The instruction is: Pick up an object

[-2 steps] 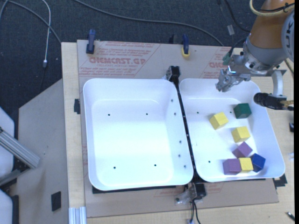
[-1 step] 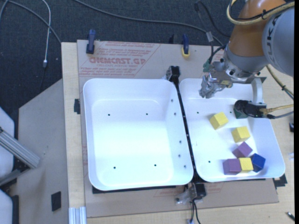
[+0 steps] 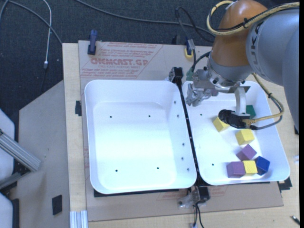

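Left bin is sitting next to right bin, with their rims touching. Gripper is hanging over the right bin's far-left corner, apart from the blocks. Can't tell whether it is open or closed from this angle. The pick targets are all lying in the right bin:
- lone yellow block, nearest the gripper
- front purple block, touching front yellow block
- middle yellow block
- tilted purple block, just below the middle yellow block
- green block, at the far side
- blue block, rightmost
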